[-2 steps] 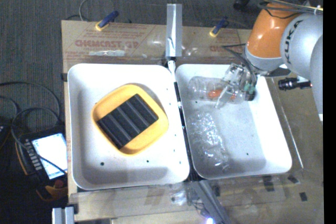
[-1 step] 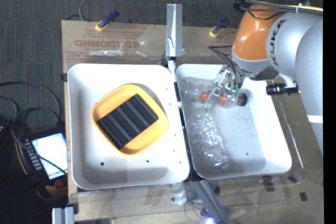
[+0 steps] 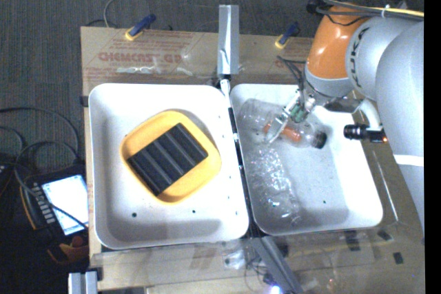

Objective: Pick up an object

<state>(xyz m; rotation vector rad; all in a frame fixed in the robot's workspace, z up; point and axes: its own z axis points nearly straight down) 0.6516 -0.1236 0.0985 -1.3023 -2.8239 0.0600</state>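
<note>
Camera view: the gripper [image 3: 293, 113], finger spacing indeterminable, sits low in the right bin [image 3: 358, 206] over a clear plastic bottle [image 3: 275, 122] lying near the back wall, while the cardboard sheet [image 3: 158, 58] behind the bins bears red "SIEMENS" lettering.

Tool [image 3: 288, 122] over clear bottle [image 3: 279, 122] in right bin [image 3: 358, 179].
</note>
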